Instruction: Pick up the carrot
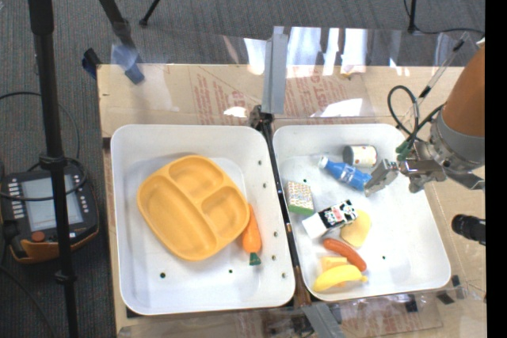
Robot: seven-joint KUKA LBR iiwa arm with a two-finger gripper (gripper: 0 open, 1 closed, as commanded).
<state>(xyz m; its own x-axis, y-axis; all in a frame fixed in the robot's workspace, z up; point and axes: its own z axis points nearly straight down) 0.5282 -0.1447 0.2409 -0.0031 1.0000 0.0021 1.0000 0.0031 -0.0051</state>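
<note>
Right, I see the left bin holding a yellow divided plate, with the carrot lying just against the plate's right edge. My gripper hangs over the right bin's far right side, fingers spread wide, holding nothing.

The grey arm reaches in from the right, its hand open, fingers spread.

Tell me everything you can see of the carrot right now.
The carrot is a small orange toy, plastic-looking, with a green stub at its lower end. It lies flat on the floor of the left bin, lengthwise toward the camera, pressed against the right edge of the yellow divided plate. The gripper is over the right bin, apart from it.
</note>
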